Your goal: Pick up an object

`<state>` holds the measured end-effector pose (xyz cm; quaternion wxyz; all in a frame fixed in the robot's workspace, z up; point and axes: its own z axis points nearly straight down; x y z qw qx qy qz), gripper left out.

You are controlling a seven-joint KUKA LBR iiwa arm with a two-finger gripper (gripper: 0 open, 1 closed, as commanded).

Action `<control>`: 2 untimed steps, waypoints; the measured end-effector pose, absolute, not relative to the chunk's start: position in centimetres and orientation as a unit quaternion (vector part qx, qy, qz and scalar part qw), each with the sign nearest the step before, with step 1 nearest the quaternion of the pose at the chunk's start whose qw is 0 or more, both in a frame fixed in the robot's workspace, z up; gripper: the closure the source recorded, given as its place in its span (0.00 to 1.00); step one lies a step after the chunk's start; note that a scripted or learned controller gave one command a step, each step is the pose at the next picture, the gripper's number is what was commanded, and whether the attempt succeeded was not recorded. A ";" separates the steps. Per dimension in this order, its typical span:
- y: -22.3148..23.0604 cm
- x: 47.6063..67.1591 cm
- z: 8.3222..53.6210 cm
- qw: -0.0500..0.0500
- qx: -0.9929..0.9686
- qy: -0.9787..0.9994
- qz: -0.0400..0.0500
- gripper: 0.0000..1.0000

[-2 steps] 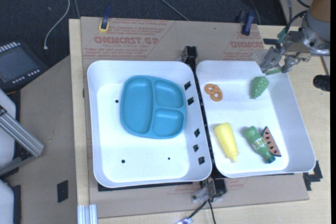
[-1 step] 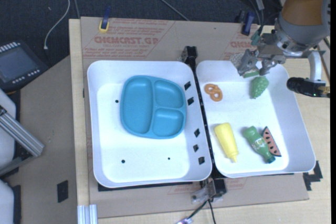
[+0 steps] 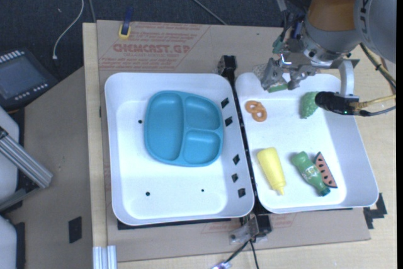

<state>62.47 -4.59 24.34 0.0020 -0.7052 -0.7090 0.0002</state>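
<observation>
The right bin (image 3: 352, 154) holds a small orange pretzel (image 3: 255, 110), a green leafy lump (image 3: 308, 104), a yellow bottle (image 3: 272, 168), a green bottle (image 3: 307, 169) and a watermelon slice (image 3: 326, 172). My gripper (image 3: 281, 80) hangs over the bin's far edge, above and to the right of the pretzel and left of the green lump. Its two fingers stand apart with nothing between them.
A blue divided plate (image 3: 184, 128) lies in the left bin (image 3: 126, 186). A black divider with clips (image 3: 236, 135) runs between the bins. A black part on a white bracket (image 3: 337, 101) sticks out of the arm beside the green lump. Cables lie behind the bench.
</observation>
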 end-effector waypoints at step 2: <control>5.0 62.3 24.3 0.002 -0.706 -0.709 0.000 1.00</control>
